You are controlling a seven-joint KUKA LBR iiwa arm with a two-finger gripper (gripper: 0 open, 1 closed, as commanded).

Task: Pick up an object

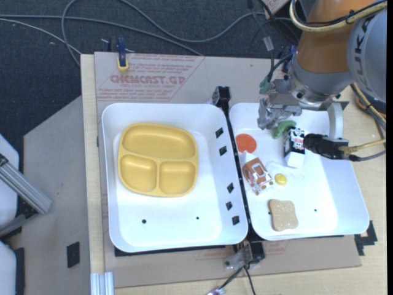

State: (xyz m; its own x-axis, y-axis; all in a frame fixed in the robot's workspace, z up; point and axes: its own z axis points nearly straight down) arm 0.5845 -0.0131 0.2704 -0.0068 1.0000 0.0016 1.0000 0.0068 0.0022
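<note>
The gripper point(274, 120) hangs low over the far end of the right bin point(331, 217), right at a green item point(285, 128); whether its fingers are apart or together cannot be told, and nothing can be seen held. Taking the green item as the mark: an orange disc point(246, 142) lies just to its left, and a black-and-white block point(295, 147) just to its right. Nearer the camera lie a red-and-white packet point(257, 174) and, beside that, a small yellow ball point(280, 179). Nearest the camera is a tan slice point(284, 214). Well to the left, the left bin point(209, 217) holds a yellow divided plate point(158, 158).
</note>
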